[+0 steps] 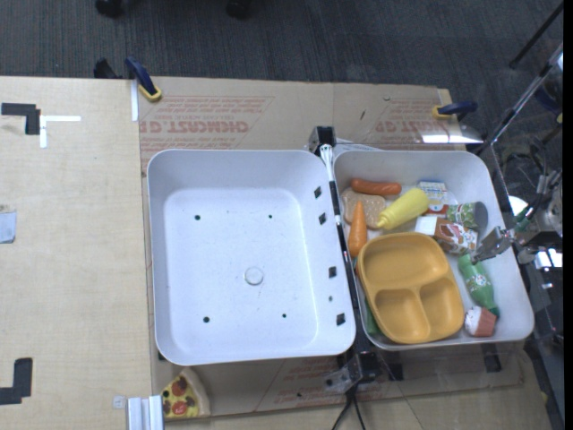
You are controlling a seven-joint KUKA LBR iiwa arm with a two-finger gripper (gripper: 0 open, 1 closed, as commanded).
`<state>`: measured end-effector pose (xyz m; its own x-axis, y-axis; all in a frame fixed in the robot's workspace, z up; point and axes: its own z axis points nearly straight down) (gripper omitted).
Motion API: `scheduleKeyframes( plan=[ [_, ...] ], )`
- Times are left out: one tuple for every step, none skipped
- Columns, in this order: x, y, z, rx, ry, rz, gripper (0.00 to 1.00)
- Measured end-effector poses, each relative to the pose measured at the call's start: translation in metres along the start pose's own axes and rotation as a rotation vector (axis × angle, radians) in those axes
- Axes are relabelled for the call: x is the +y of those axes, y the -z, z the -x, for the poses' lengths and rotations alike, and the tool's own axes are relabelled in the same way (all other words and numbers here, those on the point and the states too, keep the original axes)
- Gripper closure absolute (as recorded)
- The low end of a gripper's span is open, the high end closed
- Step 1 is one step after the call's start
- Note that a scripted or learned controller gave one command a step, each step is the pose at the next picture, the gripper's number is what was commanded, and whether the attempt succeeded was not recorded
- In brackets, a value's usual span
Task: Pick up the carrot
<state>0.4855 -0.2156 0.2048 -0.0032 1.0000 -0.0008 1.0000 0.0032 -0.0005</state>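
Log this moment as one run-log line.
task: pick up carrot | carrot: in right bin, left side, beside yellow tray | gripper: at bin's right edge, away from carrot | status: not picked

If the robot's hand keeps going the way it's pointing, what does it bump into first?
Probably the yellow tray. The hand points left across the right bin, but its height is unclear, so it might pass above.

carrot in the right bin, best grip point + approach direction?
Grip the carrot at its thicker upper part, from above, fingers closing across its width. It lies lengthwise along the right bin's left wall, narrow end toward the camera. The wall is close on one side and the yellow tray and mustard bottle crowd the other, so finger room looks tight; a side approach seems blocked.
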Motion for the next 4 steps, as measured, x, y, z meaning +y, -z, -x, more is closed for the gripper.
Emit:
scheduleKeyframes(
  plan=[
    [0.025,-0.108,-0.026,0.0,-0.026,0.0,0.0],
    [0.008,-0.109,-0.079,-0.006,0.052,0.009,0.0],
    [0.05,-0.109,-0.112,-0.01,-0.039,0.011,0.0],
    [0.049,-0.102,-0.111,-0.01,-0.039,0.004,1.0]
  ],
)
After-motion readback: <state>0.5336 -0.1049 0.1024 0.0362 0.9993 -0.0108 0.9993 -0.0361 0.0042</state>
